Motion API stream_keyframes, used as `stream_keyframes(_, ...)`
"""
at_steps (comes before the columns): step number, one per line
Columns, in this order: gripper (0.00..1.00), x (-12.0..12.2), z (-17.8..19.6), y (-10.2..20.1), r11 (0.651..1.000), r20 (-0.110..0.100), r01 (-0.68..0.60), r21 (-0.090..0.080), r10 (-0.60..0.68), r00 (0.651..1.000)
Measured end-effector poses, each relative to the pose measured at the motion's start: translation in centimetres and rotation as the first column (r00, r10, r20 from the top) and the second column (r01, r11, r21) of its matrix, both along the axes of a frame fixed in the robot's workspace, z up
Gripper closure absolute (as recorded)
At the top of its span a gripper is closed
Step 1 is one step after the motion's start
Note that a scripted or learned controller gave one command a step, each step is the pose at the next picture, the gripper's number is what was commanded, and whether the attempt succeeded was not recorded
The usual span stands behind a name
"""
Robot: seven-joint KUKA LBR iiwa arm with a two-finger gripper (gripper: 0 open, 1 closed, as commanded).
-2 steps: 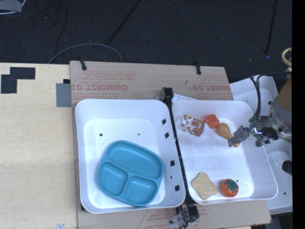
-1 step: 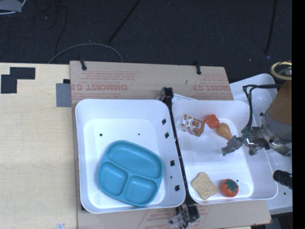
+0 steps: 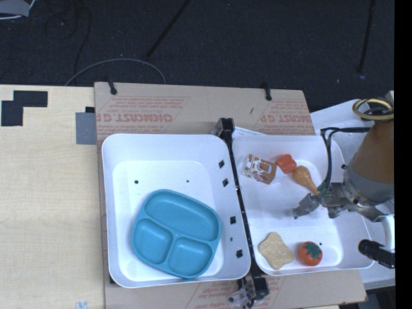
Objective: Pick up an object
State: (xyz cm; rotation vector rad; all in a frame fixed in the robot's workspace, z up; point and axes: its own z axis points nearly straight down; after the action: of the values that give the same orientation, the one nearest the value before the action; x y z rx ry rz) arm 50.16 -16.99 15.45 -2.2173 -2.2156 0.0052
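A grey claw hangs low in the right white bin, holding nothing; whether it is apart or together cannot be told. It could slip off the tapered orange cone-shaped toy lying just beside it, toward the far wall. A round red tomato toy and a tan bread-slice toy lie nearer.
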Motion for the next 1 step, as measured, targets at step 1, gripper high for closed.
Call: stream_keyframes(1, 0.0, -0.1, -4.67, 0.91, 1.0, 0.0, 0.0, 0.001, 0.0, 1.0)
